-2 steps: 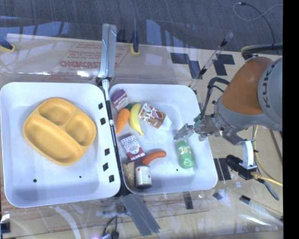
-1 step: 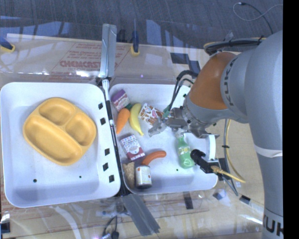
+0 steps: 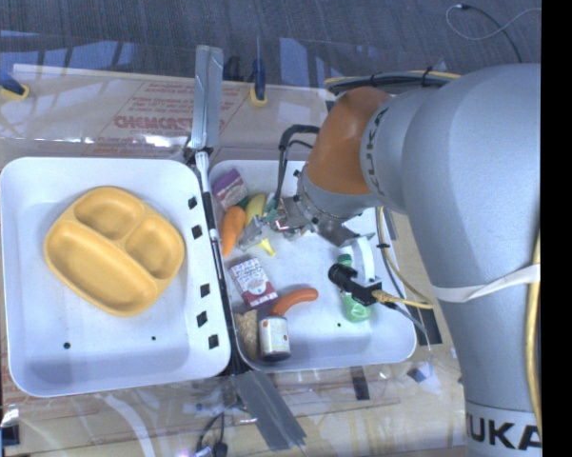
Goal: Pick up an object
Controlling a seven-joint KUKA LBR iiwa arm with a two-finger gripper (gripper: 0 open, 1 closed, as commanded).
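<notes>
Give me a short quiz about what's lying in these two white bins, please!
1. True or false: the yellow three-compartment plastic plate lies in the left white bin.
2. Which lies nearest the right white bin's front edge? A) orange plastic carrot B) small tin can C) yellow banana toy
3. Fill in: the robot's hand is over the ____ bin.

Key: 1 true; 2 B; 3 right.

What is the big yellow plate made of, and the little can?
The yellow plate looks like plastic: one even colour, soft dull sheen, rounded moulded compartments. The little can looks like metal with a paper label, judging by its silvery rim, though it's small and blurry.
</notes>
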